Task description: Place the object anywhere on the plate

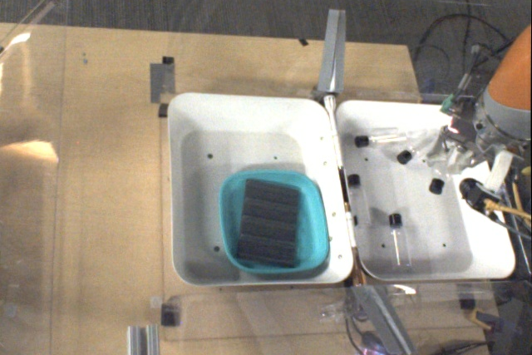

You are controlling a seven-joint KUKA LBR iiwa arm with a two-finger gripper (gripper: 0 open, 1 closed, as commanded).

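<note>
A square teal plate (229,197) lies in the left bin (191,137), toward its front. A dark grey ridged block (268,222) rests flat on the plate, covering most of its middle. My gripper (447,150) hangs at the right side of the right bin (465,258), below the orange band of the arm (514,71). It is far from the plate and nothing shows in its grasp.
Several small clear tubes with black caps lie scattered in the right bin, such as one (379,137) at the back and one (397,235) near the front. Cables (499,208) trail at the right edge. A grey post (332,54) stands behind the bins.
</note>
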